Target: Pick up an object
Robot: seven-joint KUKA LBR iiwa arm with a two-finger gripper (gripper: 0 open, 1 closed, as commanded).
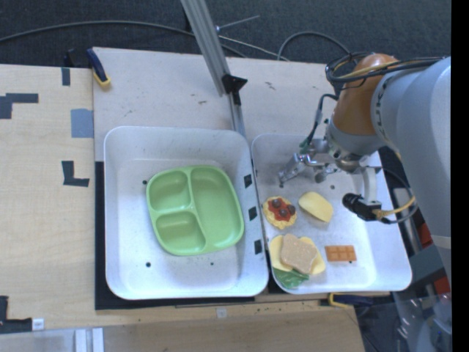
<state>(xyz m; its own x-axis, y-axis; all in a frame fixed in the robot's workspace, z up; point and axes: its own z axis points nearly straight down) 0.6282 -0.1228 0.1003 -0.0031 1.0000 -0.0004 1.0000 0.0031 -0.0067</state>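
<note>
My gripper (pixel 292 169) hangs over the upper left part of the right bin (pixel 381 273), its metal fingers pointing left and standing open with nothing between them. Just below it lies a small round pizza-like toy (pixel 281 211). A yellow wedge (pixel 315 206) sits to the right of that toy. Nearer the front edge rest a toast sandwich on a yellow and green base (pixel 297 256) and a small orange cracker (pixel 340 254).
The left bin (pixel 124 270) holds a green divided plate (pixel 194 210). A slanted metal pole (pixel 209 39) runs from the top down to the bins' shared wall. The arm's grey body and orange band (pixel 359 108) cover the right bin's upper right side.
</note>
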